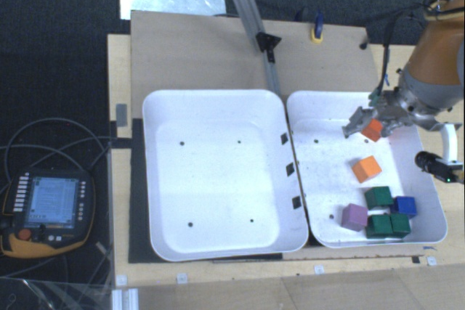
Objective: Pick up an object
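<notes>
My gripper [373, 124] hangs over the upper right part of the right bin [312, 112], below the arm's orange band. A small red-orange block [373, 131] sits between its grey fingers, and the gripper is shut on it. Lower in the same bin lie an orange block [367, 168], a purple block [354, 216], a blue block [404, 206] and three green blocks, one [378, 197] above a pair [387, 226] near the bin's front edge.
The left bin [156, 156] stands beside the right one, with a ridge between them. A slanted metal pole [247, 0] crosses the board behind the bins. A teach pendant [47, 210] with cables lies far left.
</notes>
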`<state>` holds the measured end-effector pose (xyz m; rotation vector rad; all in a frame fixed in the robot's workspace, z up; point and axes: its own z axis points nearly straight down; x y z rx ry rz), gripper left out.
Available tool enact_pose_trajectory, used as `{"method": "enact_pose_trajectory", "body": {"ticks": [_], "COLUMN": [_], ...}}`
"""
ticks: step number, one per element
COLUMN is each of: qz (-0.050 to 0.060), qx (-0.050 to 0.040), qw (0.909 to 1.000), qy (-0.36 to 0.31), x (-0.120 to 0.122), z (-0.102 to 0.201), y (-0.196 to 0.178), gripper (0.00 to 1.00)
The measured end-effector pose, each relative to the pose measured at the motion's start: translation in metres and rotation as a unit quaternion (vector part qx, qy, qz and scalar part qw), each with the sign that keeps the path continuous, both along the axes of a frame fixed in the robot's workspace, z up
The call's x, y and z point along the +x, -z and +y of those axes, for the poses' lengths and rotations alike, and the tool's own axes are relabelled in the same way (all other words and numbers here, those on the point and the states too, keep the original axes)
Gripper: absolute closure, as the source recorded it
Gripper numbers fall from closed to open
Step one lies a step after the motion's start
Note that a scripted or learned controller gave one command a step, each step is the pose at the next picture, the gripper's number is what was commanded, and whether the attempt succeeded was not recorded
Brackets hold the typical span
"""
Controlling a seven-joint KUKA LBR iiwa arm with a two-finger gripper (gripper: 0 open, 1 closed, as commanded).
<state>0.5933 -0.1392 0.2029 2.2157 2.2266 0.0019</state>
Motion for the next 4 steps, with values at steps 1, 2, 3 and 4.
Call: {"method": "enact_pose_trajectory", "body": {"ticks": [1, 2, 3, 4], "qz": [0.000, 0.002, 0.002, -0.002], "qx": [0.0001, -0.0005, -0.0001, -0.0005], "qw": [1.0000, 1.0000, 1.0000, 1.0000], "qy": [0.000, 0.001, 0.001, 0.000], "x": [0.000, 0.007, 0.006, 0.009], "z": [0.000, -0.007, -0.007, -0.007], "y": [0.000, 0.054, 0.107, 0.092], "gripper": [0.00, 0.00, 0.00, 1.00]}}
